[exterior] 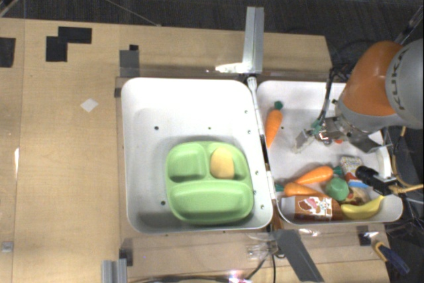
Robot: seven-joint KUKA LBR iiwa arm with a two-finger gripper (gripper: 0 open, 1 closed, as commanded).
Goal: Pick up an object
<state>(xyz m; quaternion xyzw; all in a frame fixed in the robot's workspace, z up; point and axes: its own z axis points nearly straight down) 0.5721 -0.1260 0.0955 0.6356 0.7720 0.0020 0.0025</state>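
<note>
1. Camera view, right bin (291,93): gripper (317,134) at centre, finger state not discernible; nothing seen held.
2. Carrot (273,126) at 9 o'clock of gripper, near, apart; second carrot (315,175), banana (363,209), carton (314,207) heaped at 6 o'clock.
3. Left bin (142,103): green tray (205,199), yellow item (223,162) in upper right compartment.
4. Progress judged: pick not yet made; grasp and lift outstanding.

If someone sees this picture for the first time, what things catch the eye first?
The green divided plate in the left bin, with a yellow fruit in one compartment, stands out first. Next comes the orange-banded arm over the right bin, where a carrot lies apart from the toy food piled at the near end.
</note>
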